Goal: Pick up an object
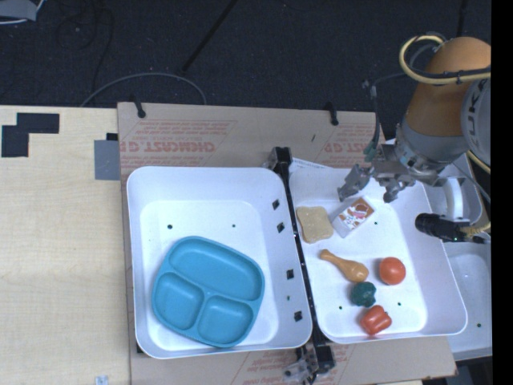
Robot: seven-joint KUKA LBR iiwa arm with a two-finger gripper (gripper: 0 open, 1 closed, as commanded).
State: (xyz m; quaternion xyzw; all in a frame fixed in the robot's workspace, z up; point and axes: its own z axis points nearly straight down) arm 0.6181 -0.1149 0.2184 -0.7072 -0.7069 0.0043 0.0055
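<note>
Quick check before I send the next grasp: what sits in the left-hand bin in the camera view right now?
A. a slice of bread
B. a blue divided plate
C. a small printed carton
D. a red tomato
B: the blue divided plate lies in the left bin, while the tomato, the bread slice and the small carton all lie in the right bin.

We see a blue sectioned plate (208,292) lying in the left white bin (144,207) at lower centre. Brown cardboard (240,139) sits under the bins, pale wooden bench (56,255) fills the left, and dark cables (144,79) cross the top.
</note>
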